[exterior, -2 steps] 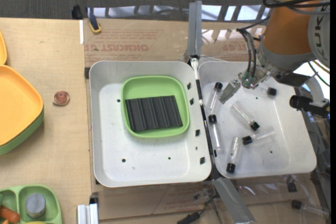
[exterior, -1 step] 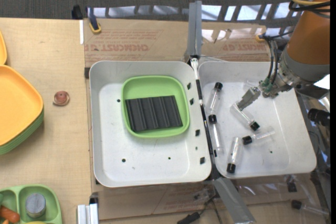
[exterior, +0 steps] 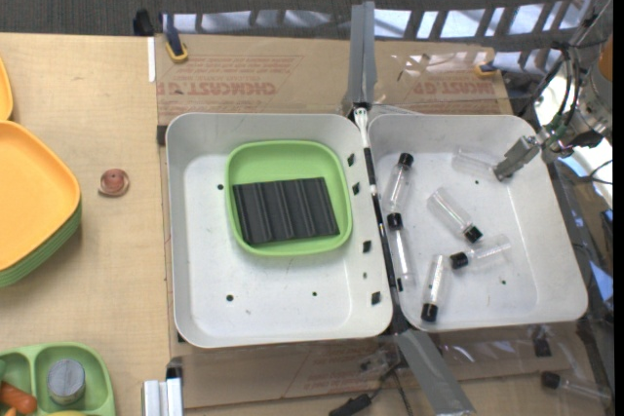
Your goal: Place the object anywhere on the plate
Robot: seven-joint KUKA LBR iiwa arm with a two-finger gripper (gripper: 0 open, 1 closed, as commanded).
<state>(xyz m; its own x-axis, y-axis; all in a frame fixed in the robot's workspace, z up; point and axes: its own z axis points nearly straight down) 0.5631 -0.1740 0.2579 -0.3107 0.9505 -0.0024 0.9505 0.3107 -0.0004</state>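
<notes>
The wooden bench top (exterior: 88,93) carries two shallow white plastic bins set side by side, their inner rims touching.

The left bin (exterior: 195,297) contains a light green, rounded-square plastic plate (exterior: 288,158), positioned toward the bin's upper half. A dark grey ribbed rectangular mat (exterior: 287,209) lies flat on the plate and covers most of its floor.

The right bin (exterior: 546,287) contains several clear plastic tubes with black caps. One tube (exterior: 400,176) lies near the left wall in the upper part. A second tube (exterior: 456,215) lies near the bin's centre, tilted. A third tube (exterior: 480,254) lies just below the second. A fourth tube (exterior: 432,287) lies toward the bin's lower edge. All tubes rest on the right bin's floor, well apart from the plate.

A stack of orange plastic plates (exterior: 34,200) sits at the bench's left edge. A small round reddish cap (exterior: 114,181) lies between that stack and the left bin.

The grey two-finger gripper (exterior: 510,163) is located over the upper right area of the right bin, tilted. Finger spacing cannot be determined.
</notes>
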